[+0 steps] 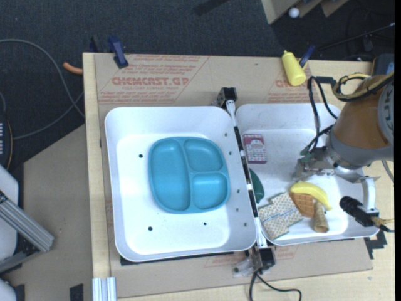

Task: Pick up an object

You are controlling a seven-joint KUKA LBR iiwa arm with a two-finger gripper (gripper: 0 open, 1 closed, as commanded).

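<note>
The tool [311,163] hangs just above the banana [311,192] in the right bin [276,115]. I cannot tell its state.

At my twelve o'clock, red print on the bench board [150,77] reads "CHEMCAST GP". The smaller lines around it are too blurred for me to read. The small red packet [254,148] carries a label I cannot make out.

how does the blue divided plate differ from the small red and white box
The blue divided plate lies in the left white bin; the small red and white box lies in the right white bin. The plate is far larger, rounded and plain blue with three compartments; the box is rectangular and printed. Both lie flat, apart from the gripper.
</note>
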